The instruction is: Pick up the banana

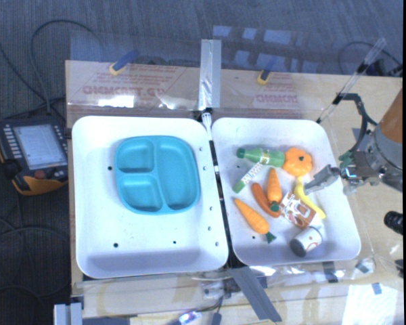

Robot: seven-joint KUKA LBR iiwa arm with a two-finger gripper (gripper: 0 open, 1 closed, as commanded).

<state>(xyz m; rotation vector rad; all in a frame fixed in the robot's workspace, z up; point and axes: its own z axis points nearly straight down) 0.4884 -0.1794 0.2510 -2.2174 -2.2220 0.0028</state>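
The banana [302, 192] is a small yellow fruit in the right bin [338, 249], lying right of centre and partly covered by a red and white carton [299, 211]. My gripper [321, 179] reaches in from the right over the bin's right side, with its tip just above and right of the banana's upper end. I cannot tell whether it touches the banana. The grey arm with its orange band [392, 120] sits at the right edge.
The right bin also holds a green bottle [262, 156], an orange fruit [298, 162], three carrots [252, 215], and a small can [306, 242] at the front. A blue divided plate [155, 173] lies in the left bin [95, 242].
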